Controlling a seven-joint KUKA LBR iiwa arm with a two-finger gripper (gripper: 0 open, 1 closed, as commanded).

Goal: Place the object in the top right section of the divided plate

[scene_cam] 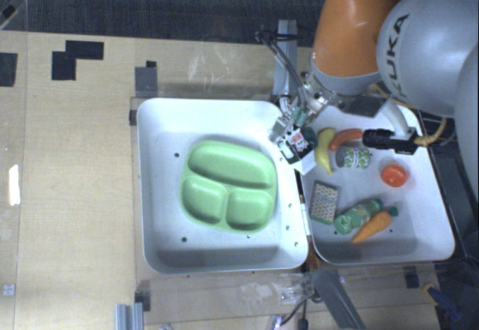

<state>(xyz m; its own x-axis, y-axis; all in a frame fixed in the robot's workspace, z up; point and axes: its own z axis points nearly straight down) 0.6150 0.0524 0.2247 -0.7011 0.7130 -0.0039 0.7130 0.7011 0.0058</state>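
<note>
Progress looks close to nil from my seat. Nearest me in the right bin (pixel 438 242) lie a carrot (pixel 373 224) and a green bottle (pixel 355 215), touching, with a speckled sponge (pixel 324 201) just left of them. Further back sit an orange cap (pixel 394 175), a small can (pixel 352 158), a red sausage (pixel 346 138) and a banana (pixel 325 150). In the left bin (pixel 157 171) the green plate (pixel 227 185) lies with all three sections bare: two small ones on my side, one long one behind.

The pincer (pixel 293 135) hangs over the seam between the bins, just beside the plate's far right corner and the banana. I cannot tell whether it is open or closed, and I see nothing I could call an object in it; the tags and cables there muddle the view.

Which object is meant I cannot say; every candidate lies in the right bin. So I judge the pick itself is not confirmed, and the carry and the drop into the plate's top right section remain.
</note>
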